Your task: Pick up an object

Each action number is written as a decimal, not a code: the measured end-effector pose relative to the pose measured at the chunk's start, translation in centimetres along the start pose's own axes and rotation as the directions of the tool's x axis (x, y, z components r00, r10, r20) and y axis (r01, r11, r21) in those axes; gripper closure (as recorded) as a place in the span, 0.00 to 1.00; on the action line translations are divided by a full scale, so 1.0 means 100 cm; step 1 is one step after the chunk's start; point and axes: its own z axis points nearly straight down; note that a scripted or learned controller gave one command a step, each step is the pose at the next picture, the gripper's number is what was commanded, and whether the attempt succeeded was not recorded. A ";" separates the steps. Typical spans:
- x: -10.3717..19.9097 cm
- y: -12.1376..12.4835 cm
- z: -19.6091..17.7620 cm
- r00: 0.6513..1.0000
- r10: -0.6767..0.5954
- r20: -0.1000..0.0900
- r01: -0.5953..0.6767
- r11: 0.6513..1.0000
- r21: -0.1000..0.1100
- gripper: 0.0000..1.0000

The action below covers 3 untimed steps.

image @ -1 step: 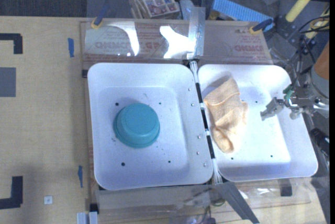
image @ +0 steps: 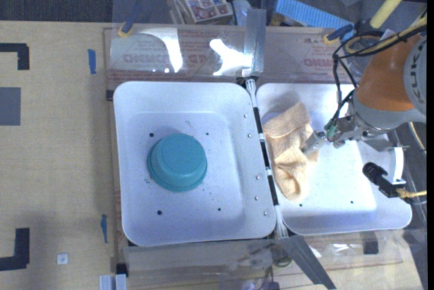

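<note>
My right bin (image: 352,211) holds the cloth (image: 290,146) against its left wall; the bowl (image: 178,161) sits in the bin left of it. My gripper (image: 316,141) touches the cloth's right edge (jaw state: cannot tell). I should press deep, pinching a fold.

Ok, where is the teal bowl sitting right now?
The teal bowl sits upside down near the middle of the left bin, apart from the yellow cloth in the right bin.
</note>
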 end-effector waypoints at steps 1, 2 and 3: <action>0.028 0.026 0.014 0.984 -0.179 0.010 0.180 0.984 -0.013 0.00; 0.028 0.028 0.003 0.984 -0.177 0.010 0.177 0.984 -0.020 1.00; 0.055 0.081 -0.150 0.999 -0.038 0.003 0.038 0.999 -0.001 1.00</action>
